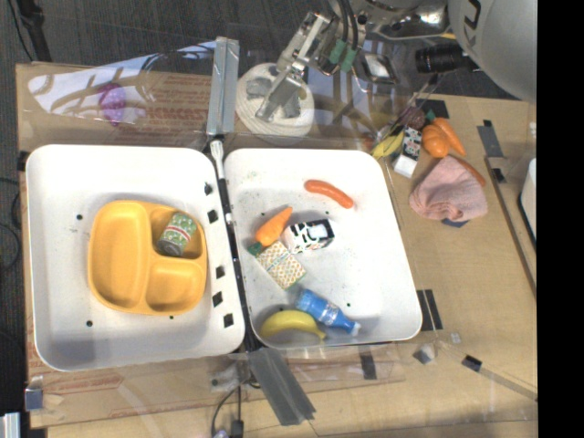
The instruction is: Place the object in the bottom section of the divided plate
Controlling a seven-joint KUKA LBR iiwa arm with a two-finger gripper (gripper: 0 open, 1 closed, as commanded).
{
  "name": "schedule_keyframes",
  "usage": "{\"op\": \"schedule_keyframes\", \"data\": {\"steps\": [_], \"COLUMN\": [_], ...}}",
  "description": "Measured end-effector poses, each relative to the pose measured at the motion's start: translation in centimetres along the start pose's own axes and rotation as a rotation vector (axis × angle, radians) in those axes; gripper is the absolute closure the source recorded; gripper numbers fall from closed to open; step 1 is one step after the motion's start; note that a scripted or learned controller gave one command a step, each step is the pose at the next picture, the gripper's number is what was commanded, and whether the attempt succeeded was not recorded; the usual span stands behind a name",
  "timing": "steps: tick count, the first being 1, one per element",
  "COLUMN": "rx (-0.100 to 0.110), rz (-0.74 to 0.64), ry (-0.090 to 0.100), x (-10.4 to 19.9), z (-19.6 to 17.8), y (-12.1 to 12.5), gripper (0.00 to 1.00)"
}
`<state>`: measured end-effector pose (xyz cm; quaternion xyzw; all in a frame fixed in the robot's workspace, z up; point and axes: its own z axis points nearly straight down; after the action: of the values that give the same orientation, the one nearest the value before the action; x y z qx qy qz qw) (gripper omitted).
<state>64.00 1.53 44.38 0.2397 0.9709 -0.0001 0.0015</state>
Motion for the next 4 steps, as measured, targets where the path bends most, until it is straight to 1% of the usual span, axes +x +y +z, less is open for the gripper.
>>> {"op": "schedule_keyframes", "data": {"steps": [4], "rx": [0.000], "rz": [0.000], "ry": [0.000], "x": [0.00], "z": [0.01], "y": [0.00], "gripper": [0.00]}}
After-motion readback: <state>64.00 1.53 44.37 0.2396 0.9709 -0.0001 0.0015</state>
